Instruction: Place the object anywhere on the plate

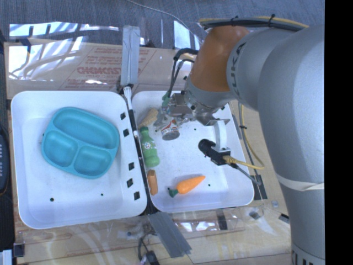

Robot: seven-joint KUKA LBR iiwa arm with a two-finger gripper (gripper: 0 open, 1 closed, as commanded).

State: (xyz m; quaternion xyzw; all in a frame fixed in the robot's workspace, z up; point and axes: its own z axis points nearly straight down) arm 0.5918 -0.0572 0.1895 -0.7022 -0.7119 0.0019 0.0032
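One can just below gripper (grip state unclear), plate well left.

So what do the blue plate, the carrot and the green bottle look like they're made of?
Plate: likely moulded plastic, matte light blue, with three smooth rounded compartments. Carrot: probably a plastic toy, uniform orange with a green tip and slight sheen. Green bottle: seemingly plastic with a pale label; too small to be sure.

Looked like a robotics lab: large grey KUKA arm with orange band over two white bins on a bench, loose cables, cardboard sheet behind, grey carpet, toy food as test props.
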